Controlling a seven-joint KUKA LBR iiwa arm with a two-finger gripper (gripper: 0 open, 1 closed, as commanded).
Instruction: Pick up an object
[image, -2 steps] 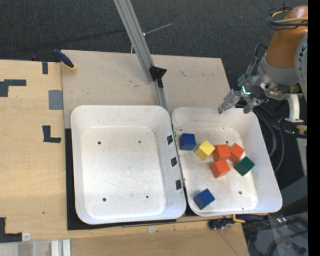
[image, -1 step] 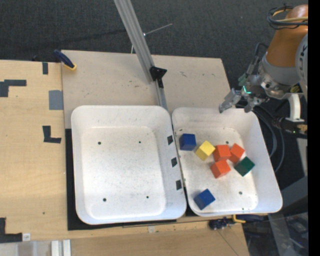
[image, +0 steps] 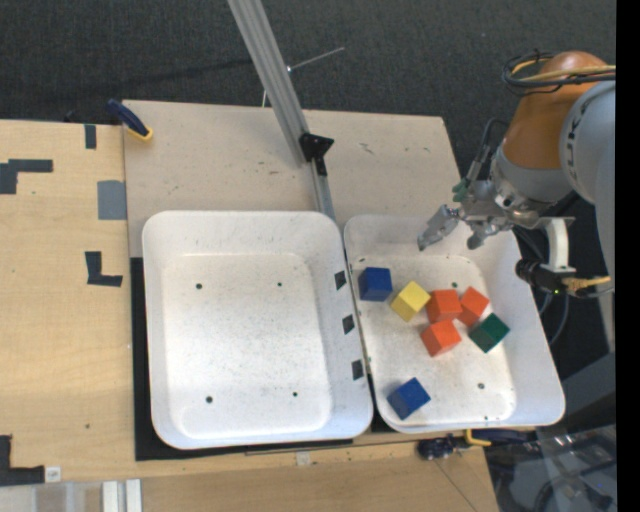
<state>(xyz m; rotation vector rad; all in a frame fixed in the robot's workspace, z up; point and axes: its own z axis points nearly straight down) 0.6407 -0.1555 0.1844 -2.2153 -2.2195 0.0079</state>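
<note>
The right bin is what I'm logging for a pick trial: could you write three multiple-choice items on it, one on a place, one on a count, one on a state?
1. Where do the blocks lie?
A. right bin
B. left bin
C. bare bench

2. How many blue blocks are there?
A. one
B. two
C. four

3. How do the gripper's fingers stand?
A. spread, nothing between them
B. shut on the yellow block
C. shut on the green block

Answers:
1 A: all blocks sit in the right bin.
2 B: one blue block lies near the bin's upper left, another blue block near its lower edge.
3 A: the gripper hangs over the bin's top edge, fingers apart.
</note>
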